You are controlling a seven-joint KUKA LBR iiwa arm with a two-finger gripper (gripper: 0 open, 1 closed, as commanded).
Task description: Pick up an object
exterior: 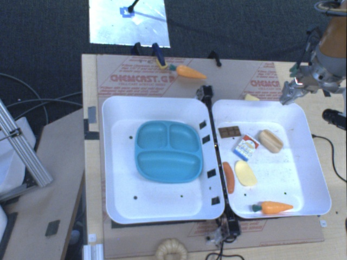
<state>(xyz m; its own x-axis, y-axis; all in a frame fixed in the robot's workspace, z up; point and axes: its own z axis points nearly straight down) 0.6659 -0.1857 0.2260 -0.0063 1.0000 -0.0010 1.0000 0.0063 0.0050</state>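
Single fixed cam, high above bench, angled down, both bins (162, 104) fully in frame

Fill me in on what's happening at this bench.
A grey robot arm's claw hovers over the far right corner of the right white bin, holding nothing. That bin contains a chocolate bar, bread roll, small carton, yellow slice, sausage and carrot. The left bin has a blue divided plate.

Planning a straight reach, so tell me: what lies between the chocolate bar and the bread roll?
Camera view: bare white bin floor separates chocolate bar from bread roll; the carton sits just below that line.
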